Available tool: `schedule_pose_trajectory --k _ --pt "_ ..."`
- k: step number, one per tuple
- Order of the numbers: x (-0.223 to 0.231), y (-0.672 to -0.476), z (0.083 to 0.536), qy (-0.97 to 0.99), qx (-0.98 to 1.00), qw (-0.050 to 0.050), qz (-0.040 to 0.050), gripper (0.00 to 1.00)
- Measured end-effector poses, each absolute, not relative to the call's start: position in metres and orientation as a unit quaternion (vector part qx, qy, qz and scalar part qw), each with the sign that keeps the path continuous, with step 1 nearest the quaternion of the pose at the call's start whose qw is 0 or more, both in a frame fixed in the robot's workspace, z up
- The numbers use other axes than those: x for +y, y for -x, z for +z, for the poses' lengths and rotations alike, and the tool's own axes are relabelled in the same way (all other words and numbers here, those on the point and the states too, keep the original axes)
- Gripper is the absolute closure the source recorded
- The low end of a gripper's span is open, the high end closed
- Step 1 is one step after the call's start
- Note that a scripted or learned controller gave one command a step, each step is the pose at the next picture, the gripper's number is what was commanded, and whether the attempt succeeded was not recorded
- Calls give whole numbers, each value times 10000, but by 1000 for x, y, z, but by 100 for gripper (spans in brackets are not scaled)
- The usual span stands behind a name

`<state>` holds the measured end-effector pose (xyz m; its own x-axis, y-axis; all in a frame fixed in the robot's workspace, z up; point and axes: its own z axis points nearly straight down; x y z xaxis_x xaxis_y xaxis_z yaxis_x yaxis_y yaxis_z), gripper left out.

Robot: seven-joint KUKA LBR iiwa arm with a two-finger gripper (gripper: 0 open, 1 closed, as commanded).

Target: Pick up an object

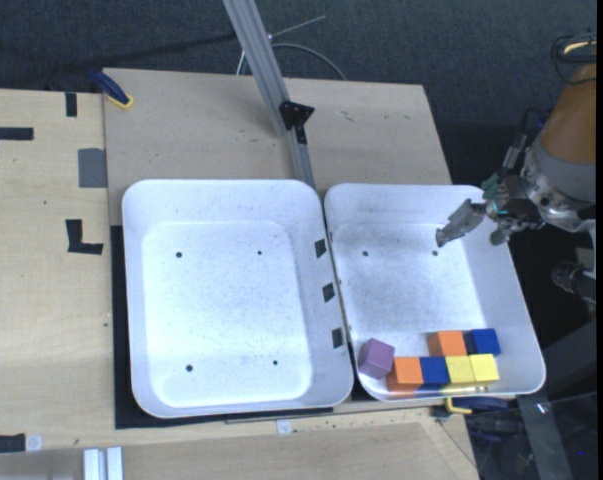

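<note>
Two shallow white bins sat side by side on a wooden bench. The left bin was speckled with fine dark marks and showed four small dark dots on its floor. The right bin carried the same speckling and held all the loose pieces, which were gathered along its near edge.

A purple block lay tilted at the near left corner of the right bin, just beside the wall shared with the left bin. To its right ran a cluster of cubes touching one another: in the nearer row an orange cube, a blue cube, and two yellow cubes; behind them, in the farther row, a second orange cube and a second blue cube.

The arm came in from the right, its orange band showing above the grey wrist. The gripper hung over the far right part of the right bin, well apart from the blocks at the near edge. One dark finger pointed down and left toward the bin floor; whether the gripper was wide or narrow could not be told, and nothing could be seen in its grasp.

A grey metal pole slanted across the far side of the bench, ending at a black clamp above the gap between the bins
</note>
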<state>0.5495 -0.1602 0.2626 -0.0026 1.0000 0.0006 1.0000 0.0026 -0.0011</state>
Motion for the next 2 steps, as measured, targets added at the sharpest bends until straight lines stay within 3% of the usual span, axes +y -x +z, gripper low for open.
schedule_pose_trajectory --k 1,2 --pt "-132 -557 178 7061 -7081 39 25 0" --pt "-88 -549 158 7056 -7086 23 12 0"
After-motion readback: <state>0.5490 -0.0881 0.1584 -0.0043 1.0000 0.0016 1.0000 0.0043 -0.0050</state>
